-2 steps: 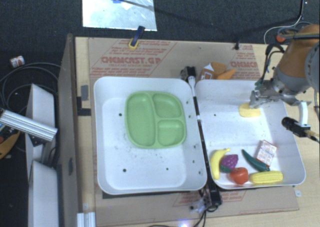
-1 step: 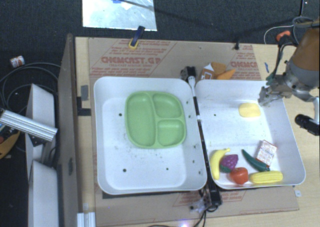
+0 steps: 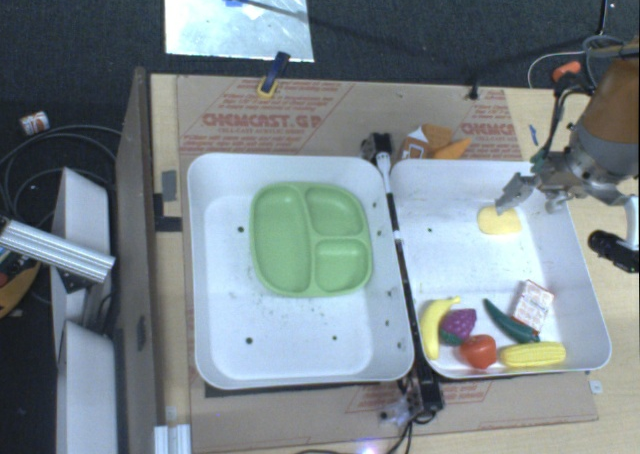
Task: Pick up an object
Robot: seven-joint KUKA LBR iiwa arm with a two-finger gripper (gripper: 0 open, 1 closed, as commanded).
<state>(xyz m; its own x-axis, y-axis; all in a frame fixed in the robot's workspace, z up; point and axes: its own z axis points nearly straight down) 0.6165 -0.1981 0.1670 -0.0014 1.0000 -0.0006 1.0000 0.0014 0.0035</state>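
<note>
My gripper hangs over the far right part of the right bin, its two fingers spread open with nothing between them. A pale yellow lump lies on the bin floor just below and left of the left finger. Along the bin's near edge lie a banana, purple grapes, a red tomato, a dark green vegetable, a corn cob and a small red-and-white box.
The left bin holds a green divided plate. An orange-and-white item lies on the cardboard behind the bins. Cables and metal parts sit off the bench to the left.
</note>
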